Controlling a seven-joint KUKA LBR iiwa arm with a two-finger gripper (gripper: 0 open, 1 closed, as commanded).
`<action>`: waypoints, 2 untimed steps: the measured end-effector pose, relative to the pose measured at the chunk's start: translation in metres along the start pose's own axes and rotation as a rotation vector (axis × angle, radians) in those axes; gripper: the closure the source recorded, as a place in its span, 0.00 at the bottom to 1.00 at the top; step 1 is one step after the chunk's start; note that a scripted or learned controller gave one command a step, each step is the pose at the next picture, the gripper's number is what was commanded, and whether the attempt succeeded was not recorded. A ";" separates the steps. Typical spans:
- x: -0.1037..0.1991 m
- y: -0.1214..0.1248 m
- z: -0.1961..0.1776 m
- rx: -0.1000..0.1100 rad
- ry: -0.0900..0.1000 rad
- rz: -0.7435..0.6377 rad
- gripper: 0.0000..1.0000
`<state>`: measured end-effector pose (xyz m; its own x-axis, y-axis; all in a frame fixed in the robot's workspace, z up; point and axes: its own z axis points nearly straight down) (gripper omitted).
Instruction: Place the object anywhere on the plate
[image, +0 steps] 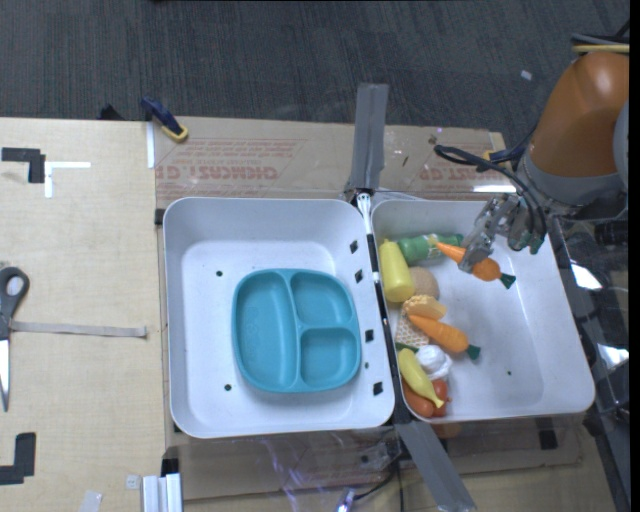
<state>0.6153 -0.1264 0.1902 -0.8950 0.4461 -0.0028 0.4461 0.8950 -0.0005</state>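
Carrot (483, 266), orange with a green tip, sits pinched between the narrow jaws of the gripper (478, 250) above the right bin (540, 330). Two white bins lie side by side; the left bin (200, 250), well to the jaws' left, bears one blue plate (297, 329) with three compartments. Below and left of the jaws lies a heap of toy food (420, 325), including another carrot, against the right bin's left wall. One pair of scissors (8, 300) lies far left.

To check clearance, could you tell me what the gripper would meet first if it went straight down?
Probably the right bin's bare floor: the gripper grips a toy carrot, though depth is unclear.
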 end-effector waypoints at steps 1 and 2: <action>0.046 0.055 -0.012 -0.002 -0.001 -0.190 1.00; 0.084 0.110 -0.041 -0.002 -0.002 -0.132 1.00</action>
<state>0.5893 0.0093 0.2309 -0.9459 0.3244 -0.0046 0.3244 0.9459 0.0015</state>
